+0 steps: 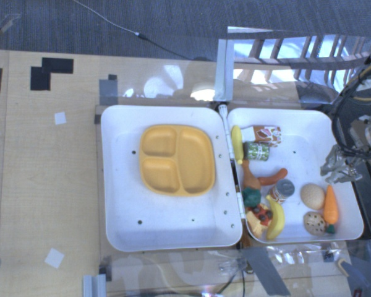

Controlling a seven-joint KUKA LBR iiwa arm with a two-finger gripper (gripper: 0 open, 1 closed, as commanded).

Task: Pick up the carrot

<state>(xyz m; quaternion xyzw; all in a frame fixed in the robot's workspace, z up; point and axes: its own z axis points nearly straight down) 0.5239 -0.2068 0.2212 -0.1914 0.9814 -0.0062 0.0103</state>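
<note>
My jaws (341,167) hang over the right edge of the right bin (309,121), and I cannot tell from this slanted view whether they are parted or closed; they read as a grey metal cluster with nothing visibly between them. The carrot (331,206) lies just below them in the picture, near but apart from them, in the bin's lower right corner.

Around the carrot the bin is crowded. A pale egg-shaped piece (313,196) sits just beside it on the left, and a speckled cookie-like piece (315,223) lies below that, close to the carrot's lower end. Further left are a small can with a blue-grey lid (284,189), a red sausage (272,177), a banana (276,216), a green can (256,151) and a printed packet (266,133). A second yellow banana (237,143) lies along the bin's left wall. The bin's right wall runs close along the carrot's other side, so the carrot is hemmed in between the wall and the egg-shaped piece.

The left bin (120,221) holds a yellow divided plate (176,159). Both bins rest on the pale wooden desk (43,184).

My arm (358,129) comes in from the right edge of the picture, dark cabling looping around it, with the wrist reaching down toward the bin's rim.

The carrot's long axis runs nearly up and down in the picture, tilted slightly. Its narrow orange tip points up toward my jaws; the thicker end with a dark green stub points down toward the bin's near edge.
</note>
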